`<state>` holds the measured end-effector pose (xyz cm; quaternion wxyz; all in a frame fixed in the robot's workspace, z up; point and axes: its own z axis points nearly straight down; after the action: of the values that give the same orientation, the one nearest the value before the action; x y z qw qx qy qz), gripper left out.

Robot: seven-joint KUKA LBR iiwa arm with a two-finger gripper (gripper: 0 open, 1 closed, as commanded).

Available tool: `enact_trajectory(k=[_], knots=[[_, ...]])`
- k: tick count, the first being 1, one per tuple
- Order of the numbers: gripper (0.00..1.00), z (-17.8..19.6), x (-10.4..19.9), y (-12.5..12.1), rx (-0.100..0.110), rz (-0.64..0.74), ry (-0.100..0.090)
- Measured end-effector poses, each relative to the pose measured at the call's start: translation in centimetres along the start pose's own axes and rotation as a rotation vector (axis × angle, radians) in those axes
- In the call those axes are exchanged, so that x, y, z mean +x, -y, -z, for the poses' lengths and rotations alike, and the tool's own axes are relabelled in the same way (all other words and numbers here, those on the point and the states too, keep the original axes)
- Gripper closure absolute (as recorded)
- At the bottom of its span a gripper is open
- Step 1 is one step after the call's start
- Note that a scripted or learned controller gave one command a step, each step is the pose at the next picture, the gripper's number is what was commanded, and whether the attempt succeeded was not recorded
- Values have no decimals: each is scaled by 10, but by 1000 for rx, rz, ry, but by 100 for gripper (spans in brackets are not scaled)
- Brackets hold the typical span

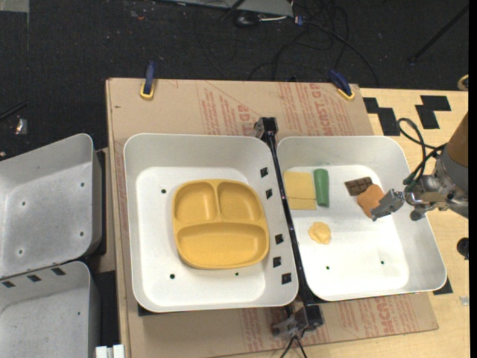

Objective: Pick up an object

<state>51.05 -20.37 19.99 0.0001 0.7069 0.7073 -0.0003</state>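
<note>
Beside the orange block (370, 197) — the gripper (387, 203), right bin (417, 274).

Dark speckled floor (67, 43) around my bench. Brown board top (223, 107), red print, two clamps (147, 80) at far edge. Cables (328, 21) trail behind. White metal panels (45, 200) left.

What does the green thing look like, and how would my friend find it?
Start at the right white bin, the one without the yellow tray. Near its top left lies a pale yellow block, and the green thing sits right beside it on the right. It is a short, narrow green stick, the only green object in the bin.
</note>
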Motion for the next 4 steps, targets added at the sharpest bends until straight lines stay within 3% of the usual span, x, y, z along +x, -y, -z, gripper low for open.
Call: enact_trajectory(k=[2,3,4], knots=[[0,-110,0,-1,3,-2,-2],[100,-98,0,-2,-1,-2,0],[100,-45,2,8,-3,-1,1]])
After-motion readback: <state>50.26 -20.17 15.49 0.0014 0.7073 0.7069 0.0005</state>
